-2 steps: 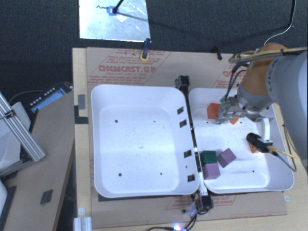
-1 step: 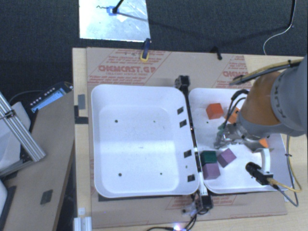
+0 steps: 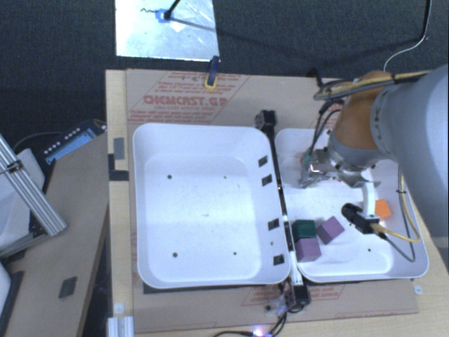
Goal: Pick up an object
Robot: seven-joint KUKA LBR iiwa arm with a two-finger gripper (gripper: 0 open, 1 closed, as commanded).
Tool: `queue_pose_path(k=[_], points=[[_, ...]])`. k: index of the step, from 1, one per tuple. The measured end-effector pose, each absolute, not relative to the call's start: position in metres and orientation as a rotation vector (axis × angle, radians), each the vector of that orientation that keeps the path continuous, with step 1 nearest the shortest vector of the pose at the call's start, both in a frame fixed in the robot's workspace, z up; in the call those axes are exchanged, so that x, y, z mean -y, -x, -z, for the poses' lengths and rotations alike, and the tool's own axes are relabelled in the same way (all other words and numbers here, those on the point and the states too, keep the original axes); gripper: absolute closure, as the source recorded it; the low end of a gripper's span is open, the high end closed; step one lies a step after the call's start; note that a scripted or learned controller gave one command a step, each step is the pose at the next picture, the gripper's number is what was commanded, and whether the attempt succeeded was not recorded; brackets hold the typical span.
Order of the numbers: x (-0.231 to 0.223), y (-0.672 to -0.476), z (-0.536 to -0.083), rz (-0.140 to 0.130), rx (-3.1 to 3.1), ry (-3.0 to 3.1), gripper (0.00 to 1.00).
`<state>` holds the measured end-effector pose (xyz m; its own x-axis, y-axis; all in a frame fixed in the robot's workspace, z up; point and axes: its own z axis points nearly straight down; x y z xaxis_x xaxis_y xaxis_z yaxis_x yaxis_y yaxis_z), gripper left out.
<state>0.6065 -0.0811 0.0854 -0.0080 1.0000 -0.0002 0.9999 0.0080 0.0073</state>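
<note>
Three blocks (image 3: 313, 237) together at the right bin's (image 3: 400, 264) near-left corner, left bin (image 3: 168, 258) beside it

- Left bin (image 3: 203, 209): floor open, clear to reach anywhere.
- Right bin (image 3: 351, 258): green block (image 3: 304, 228), two purple blocks (image 3: 307, 249) (image 3: 331, 229) crowd the near-left corner; orange block (image 3: 382, 208) by right wall.
- Arm (image 3: 393, 125) overhangs its far half.
</note>
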Motion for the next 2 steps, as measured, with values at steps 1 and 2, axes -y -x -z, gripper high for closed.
queue_pose_path(k=[1,2], points=[[0.099,-0.624,-0.085,-0.003,-2.224,-2.214,1.00],[0.091,-0.651,-0.084,0.061,-2.246,-2.250,1.00]])
